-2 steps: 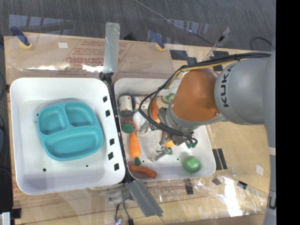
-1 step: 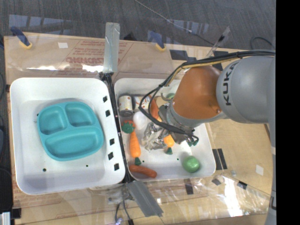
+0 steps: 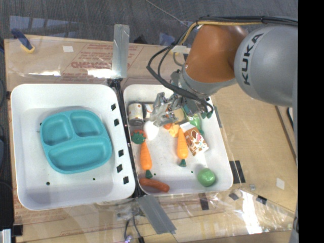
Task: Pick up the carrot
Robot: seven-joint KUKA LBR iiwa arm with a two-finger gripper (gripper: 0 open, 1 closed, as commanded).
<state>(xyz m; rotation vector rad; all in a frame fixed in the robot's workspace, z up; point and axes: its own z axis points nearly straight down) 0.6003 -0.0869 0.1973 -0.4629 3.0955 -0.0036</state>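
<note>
Two carrots lie in the right bin (image 3: 220, 135). One carrot (image 3: 146, 157) rests near the bin's left wall, its green top pointing to the front. The other carrot (image 3: 182, 145) lies in the middle, beside a small printed box (image 3: 196, 140). My gripper (image 3: 164, 111) hangs low over the back of this bin, above and behind both carrots, among a tin can (image 3: 135, 113), a white egg-like piece (image 3: 152, 130) and a small orange piece (image 3: 173, 130). No carrot is seen in its grasp.
A red tomato (image 3: 137, 136), a brown sausage (image 3: 154, 186) and a green round vegetable (image 3: 206, 176) also lie in the right bin. The left bin (image 3: 25, 135) holds a teal divided plate (image 3: 76, 140). The arm's orange band (image 3: 212, 52) overhangs the bin's back edge.
</note>
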